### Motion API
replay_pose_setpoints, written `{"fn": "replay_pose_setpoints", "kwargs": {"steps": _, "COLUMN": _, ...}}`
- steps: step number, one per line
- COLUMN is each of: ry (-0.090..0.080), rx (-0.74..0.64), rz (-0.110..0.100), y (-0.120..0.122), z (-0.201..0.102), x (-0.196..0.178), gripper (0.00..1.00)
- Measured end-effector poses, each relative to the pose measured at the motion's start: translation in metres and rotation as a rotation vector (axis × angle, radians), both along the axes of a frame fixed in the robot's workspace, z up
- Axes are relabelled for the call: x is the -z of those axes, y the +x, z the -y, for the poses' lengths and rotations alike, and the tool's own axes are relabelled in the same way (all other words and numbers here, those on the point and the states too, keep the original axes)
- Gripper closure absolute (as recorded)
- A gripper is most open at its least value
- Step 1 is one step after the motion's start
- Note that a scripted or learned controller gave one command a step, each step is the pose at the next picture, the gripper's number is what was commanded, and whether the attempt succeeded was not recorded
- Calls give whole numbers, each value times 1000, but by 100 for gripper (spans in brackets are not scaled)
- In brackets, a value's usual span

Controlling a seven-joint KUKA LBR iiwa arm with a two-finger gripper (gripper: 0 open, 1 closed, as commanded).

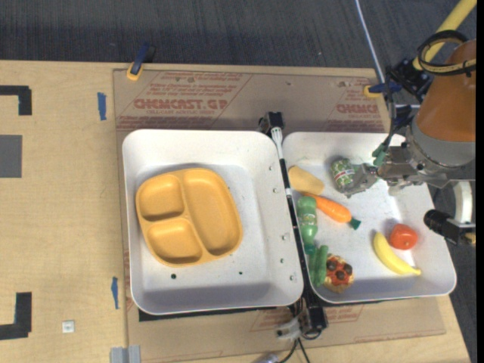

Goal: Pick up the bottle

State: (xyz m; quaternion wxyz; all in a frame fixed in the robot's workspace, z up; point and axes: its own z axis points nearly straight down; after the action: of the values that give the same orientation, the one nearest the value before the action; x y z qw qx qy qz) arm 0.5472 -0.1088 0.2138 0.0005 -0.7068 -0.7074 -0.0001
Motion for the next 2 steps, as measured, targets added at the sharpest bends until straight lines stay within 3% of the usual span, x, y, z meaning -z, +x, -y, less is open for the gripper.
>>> {"fn": "replay_pose_setpoints", "kwargs": {"steps": 1, "ry": 0, "rx": -1, "rz": 2, "y": 1, "z": 0, "x": -10, "gripper": 100}}
{"fn": "replay_pose_setpoints", "kwargs": {"steps": 2, "ry": 1, "rx": -238, "rz": -2, "y": -68, "z": -30, "x": 29, "gripper": 100}}
